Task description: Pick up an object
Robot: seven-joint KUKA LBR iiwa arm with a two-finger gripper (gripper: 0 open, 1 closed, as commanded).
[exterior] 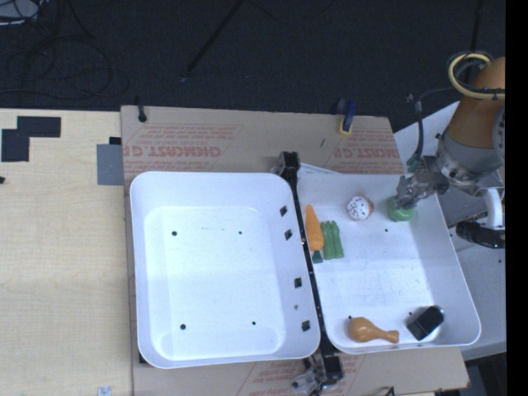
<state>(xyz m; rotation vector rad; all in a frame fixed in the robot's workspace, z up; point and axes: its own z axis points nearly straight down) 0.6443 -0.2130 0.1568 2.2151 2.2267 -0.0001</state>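
1. Across the bench [58,246], a pale wood-grain surface is seen, with dark rectangular patches [33,134] at about 10 o'clock in the view.
2. Under the bins, a brown cardboard sheet [247,143] printed with red lettering is laid; a small blue-and-yellow clamp [346,115] is seen at its far edge, toward 1 o'clock.
3. Beyond the bench, a dark floor with loose cables [49,7] is shown at 11 o'clock.
4. Two shallow white bins are set side by side: the left bin [140,221] and the right bin [462,304].
5. Within the right bin, an orange carrot [313,228] and a green piece [332,241] are placed touching near its left wall, a white speckled ball [358,208] toward 12 o'clock, a tan drumstick-shaped toy [370,330] and a black block [425,322] toward 6 o'clock.
6. At 2 o'clock of that bin, the gripper [404,198] is lowered onto a small green object [401,213]; how far it is opened, and whether the object is gripped, cannot be told.
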